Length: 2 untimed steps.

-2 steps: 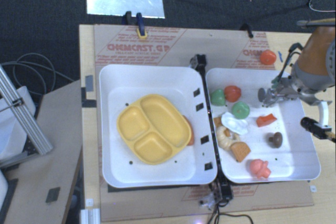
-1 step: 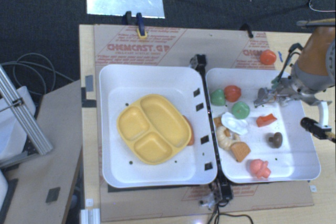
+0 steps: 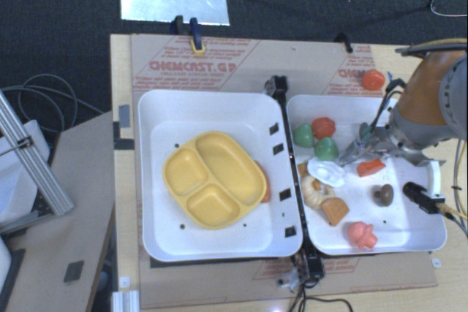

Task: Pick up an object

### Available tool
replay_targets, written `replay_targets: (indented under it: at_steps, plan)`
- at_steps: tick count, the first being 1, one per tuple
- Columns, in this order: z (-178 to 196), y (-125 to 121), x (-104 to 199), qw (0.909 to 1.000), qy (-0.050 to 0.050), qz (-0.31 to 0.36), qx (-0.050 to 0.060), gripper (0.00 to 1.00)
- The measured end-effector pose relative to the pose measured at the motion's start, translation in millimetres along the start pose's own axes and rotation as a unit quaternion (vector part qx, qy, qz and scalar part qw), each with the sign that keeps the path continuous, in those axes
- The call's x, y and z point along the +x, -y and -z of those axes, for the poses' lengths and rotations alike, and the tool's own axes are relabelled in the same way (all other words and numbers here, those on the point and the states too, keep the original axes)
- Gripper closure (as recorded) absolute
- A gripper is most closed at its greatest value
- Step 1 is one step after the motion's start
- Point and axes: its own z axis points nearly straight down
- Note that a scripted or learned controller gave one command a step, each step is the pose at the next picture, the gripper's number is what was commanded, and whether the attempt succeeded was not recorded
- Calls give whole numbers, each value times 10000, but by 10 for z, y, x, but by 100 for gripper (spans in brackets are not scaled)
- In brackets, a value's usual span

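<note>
tool (image 3: 360, 146) is down inside the right bin (image 3: 409, 234), arm coming in from the right edge with the orange band (image 3: 428, 95) above the wrist. can't tell its state from this angle – nothing visibly caught in it. tip sits just right of the green ball (image 3: 326, 149) and the white piece (image 3: 326, 172), close to both, contact unclear. orange-red wedge (image 3: 371, 167) lies just below-right of the tool. red piece (image 3: 323, 127) and a second green piece (image 3: 303, 134) are up-left of it. brown lump (image 3: 384, 194) and pink toy (image 3: 361, 234) are further below, tan pieces (image 3: 325, 202) below-left. left bin (image 3: 157, 230), well left of the tool, has the yellow divided plate (image 3: 213, 178). one red ball (image 3: 373, 80) sits on the worktop (image 3: 241, 58) above the tool, outside the bins
</note>
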Motion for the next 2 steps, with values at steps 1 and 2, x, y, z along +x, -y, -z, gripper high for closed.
replay_targets:
  at_steps: [1, 2]
  plan:
    - [18, 92, -306, 10000, 16, -25, -14, 0]
    - [134, 71, -287, 10000, 15, -11, -40, 100]
